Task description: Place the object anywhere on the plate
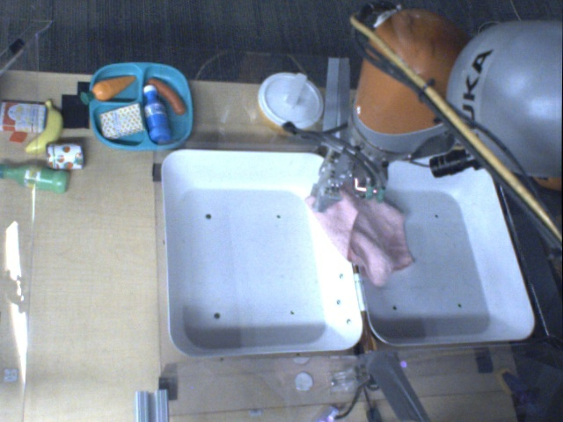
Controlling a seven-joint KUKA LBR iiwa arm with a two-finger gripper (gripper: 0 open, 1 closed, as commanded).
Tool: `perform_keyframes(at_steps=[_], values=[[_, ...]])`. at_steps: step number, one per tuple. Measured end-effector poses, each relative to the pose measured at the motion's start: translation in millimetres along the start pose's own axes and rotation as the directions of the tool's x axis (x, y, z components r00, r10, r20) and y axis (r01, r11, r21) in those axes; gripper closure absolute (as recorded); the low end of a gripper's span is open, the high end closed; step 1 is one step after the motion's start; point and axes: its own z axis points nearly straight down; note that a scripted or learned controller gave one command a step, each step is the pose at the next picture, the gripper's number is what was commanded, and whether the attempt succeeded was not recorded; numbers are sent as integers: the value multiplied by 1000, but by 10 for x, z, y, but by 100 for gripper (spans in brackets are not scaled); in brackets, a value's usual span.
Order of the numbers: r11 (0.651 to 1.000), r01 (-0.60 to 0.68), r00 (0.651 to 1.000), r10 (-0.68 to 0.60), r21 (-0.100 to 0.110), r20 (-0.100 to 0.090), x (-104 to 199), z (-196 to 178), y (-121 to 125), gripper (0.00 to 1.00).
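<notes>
A pink cloth (374, 234) hangs bunched from my gripper (345, 185), which is shut on its upper edge. It dangles over the seam between the two white bins, and its lower end droops toward the floor of the right bin (457, 306). The blue divided plate (180, 86) sits on the bench at the back left, beyond the left bin (255, 262). It holds an orange toy carrot, a blue bottle, a sausage and a patterned square. The plate lies well to the left of my gripper.
A white round lidded cup (290, 101) stands between the plate and the arm. At the far left of the bench lie a yellow banana (46, 128), a small can (65, 156), a green bottle (35, 178) and a carton (19, 117).
</notes>
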Motion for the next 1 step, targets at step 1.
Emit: perform_keyframes(at_steps=[1], values=[[989, 151, 989, -151, 0, -1, -205, 17, 479, 100]])
